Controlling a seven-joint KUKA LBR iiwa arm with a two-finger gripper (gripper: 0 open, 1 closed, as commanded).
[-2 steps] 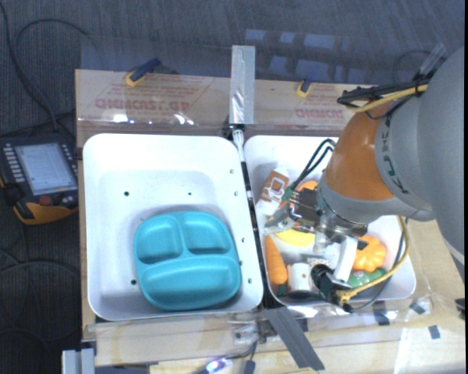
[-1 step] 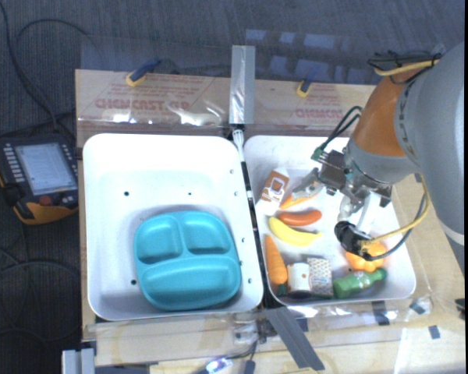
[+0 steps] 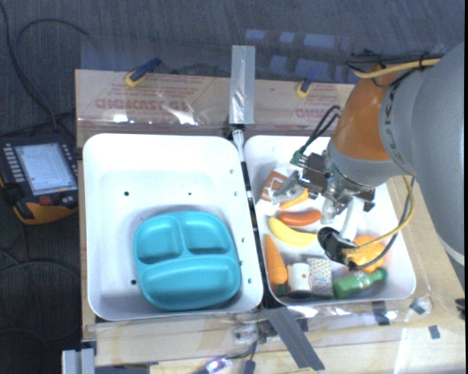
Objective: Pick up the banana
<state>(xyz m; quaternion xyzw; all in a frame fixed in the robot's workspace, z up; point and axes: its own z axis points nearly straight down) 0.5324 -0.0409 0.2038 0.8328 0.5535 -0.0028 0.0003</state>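
Note:
The yellow banana (image 3: 292, 234) lies in the right bin (image 3: 402, 280), near its middle, curved, with a red-orange sausage (image 3: 300, 217) resting just above it. My gripper (image 3: 337, 213) hangs low over the bin, just right of the banana and the sausage, below the orange band of the arm. I see nothing held in it. The wrist and its cables hide the bin's right middle part.
The right bin also holds an orange carrot (image 3: 275, 262), a small white cup (image 3: 299, 276), a green item (image 3: 359, 283) and an orange piece (image 3: 368, 249). A teal divided plate (image 3: 189, 259) sits in the left bin (image 3: 109, 170). A teach pendant (image 3: 36, 174) lies left of the bench.

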